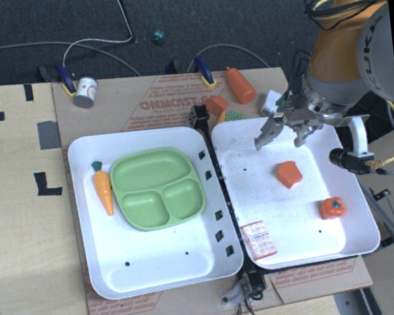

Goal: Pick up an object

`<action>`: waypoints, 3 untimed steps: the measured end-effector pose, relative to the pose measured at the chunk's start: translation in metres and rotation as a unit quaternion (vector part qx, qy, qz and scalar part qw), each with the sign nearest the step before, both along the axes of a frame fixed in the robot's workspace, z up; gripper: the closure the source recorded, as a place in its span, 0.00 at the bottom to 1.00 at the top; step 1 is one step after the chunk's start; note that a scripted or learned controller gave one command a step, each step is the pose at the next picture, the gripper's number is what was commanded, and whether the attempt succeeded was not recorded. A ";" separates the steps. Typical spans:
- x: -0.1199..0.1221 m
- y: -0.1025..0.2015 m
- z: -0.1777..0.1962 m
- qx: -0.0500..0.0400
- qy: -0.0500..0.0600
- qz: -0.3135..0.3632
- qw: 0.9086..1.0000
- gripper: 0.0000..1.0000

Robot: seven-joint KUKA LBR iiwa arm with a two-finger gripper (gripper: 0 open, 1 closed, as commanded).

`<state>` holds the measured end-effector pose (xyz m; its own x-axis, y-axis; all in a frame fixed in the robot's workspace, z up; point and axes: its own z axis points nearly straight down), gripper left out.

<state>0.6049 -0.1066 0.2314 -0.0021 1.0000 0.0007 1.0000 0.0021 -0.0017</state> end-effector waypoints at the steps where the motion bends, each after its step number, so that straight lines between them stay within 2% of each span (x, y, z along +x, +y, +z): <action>1: 0.012 -0.054 -0.044 -0.001 0.001 -0.001 1.000 0.00; 2: -0.003 -0.078 -0.144 -0.001 -0.002 0.000 1.000 0.00; 3: -0.003 -0.078 -0.134 -0.002 -0.004 0.000 1.000 1.00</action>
<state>0.6023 -0.1851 0.0976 -0.0014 1.0000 -0.0037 1.0000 0.0014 0.0065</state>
